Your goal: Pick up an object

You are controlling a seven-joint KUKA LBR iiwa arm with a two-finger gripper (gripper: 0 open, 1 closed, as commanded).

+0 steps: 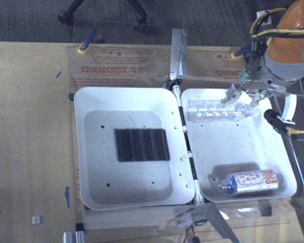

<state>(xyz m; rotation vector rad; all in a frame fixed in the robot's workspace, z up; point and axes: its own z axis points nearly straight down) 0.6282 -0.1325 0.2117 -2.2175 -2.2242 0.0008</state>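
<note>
In the right bin (289,171), a clear plastic bottle (218,110) lies on its side along the far wall. A red-and-white patterned bottle (251,181) with a grey cap lies near the front wall. A black ribbed rectangular pad (142,145) lies flat in the middle of the left bin (91,110). My gripper (243,95) is at the far right corner of the right bin, over the clear bottle's right end. It looks open, with one finger on each side of that end and nothing gripped.
A raised divider (186,140) separates the two bins. A metal bracket (178,54) stands behind them at the middle. The wooden bench (30,135) stretches out to the left.
</note>
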